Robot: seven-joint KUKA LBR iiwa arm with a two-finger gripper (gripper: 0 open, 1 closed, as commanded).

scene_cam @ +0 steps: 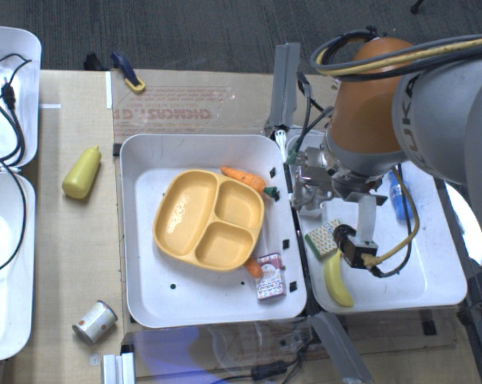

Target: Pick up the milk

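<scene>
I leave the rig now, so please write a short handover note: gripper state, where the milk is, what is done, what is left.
The gripper hangs above the left edge of the right white bin; open or shut cannot be told.
The small pink and white milk carton lies in the left white bin, at its front right corner, beside the yellow divided plastic plate.
Done: nothing, the milk is not picked up.
Left: move over the carton, grasp it, lift it.

Robot lab, 2 white bins (138, 298) (cabled bench (177, 106))
</scene>
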